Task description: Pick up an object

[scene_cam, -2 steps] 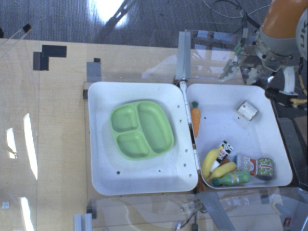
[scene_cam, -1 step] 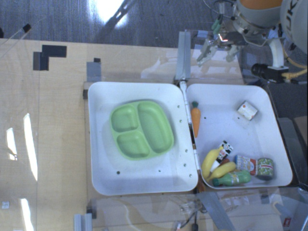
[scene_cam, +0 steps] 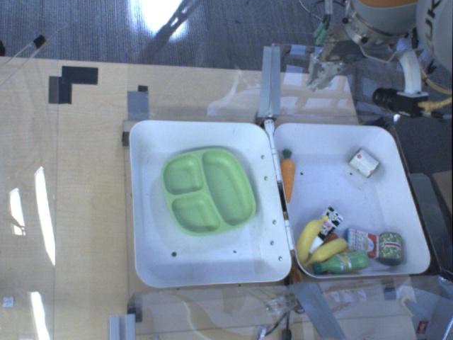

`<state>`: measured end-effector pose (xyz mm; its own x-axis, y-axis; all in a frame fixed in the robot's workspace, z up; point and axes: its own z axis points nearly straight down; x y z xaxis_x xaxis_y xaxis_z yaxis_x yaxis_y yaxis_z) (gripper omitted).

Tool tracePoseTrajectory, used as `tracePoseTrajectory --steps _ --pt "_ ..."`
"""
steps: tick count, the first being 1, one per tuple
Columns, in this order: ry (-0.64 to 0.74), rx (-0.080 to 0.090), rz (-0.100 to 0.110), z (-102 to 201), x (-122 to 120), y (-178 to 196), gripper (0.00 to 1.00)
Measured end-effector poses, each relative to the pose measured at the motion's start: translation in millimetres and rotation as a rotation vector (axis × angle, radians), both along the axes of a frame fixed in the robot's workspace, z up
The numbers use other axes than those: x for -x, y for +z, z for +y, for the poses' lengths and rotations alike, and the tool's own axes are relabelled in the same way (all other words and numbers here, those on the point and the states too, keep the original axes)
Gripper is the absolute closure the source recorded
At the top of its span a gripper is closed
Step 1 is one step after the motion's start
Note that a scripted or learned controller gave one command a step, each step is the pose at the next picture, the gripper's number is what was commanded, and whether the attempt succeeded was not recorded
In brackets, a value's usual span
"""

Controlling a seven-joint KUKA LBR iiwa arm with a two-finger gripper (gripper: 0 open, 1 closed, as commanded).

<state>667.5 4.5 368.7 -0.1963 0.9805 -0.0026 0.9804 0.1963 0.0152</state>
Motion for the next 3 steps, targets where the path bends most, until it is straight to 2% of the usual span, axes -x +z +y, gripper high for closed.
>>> tracePoseTrajectory --steps 1,2,3 --pt "0.001 0.000 0.000 0 0 0 0.00" --pt "0.220 0.002 0.010 63 19 -152 0.00" --pt "0.140 0.001 0.009 34 45 -183 0.00"
